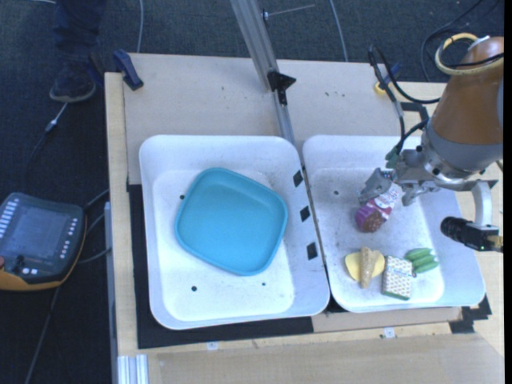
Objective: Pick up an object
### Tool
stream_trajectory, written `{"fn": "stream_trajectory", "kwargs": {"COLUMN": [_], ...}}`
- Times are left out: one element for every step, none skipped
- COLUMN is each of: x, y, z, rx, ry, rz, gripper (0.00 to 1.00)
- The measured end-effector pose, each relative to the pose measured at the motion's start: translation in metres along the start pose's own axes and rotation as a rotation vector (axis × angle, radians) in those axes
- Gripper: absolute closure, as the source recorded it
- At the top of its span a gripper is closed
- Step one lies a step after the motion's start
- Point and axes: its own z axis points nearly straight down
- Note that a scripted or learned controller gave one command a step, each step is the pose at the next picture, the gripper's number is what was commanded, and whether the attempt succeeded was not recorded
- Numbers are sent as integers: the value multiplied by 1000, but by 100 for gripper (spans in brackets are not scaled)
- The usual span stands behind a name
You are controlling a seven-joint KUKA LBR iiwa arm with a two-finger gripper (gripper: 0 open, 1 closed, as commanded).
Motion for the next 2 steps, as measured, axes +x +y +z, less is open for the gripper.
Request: {"fn": "stream_trajectory", "kwargs": {"x": [4,6], "y": [1,0], "z": [66,120], "rx": [5,4], "ry": [1,0], "rz": [0,0], "gripper": [0,0]}}
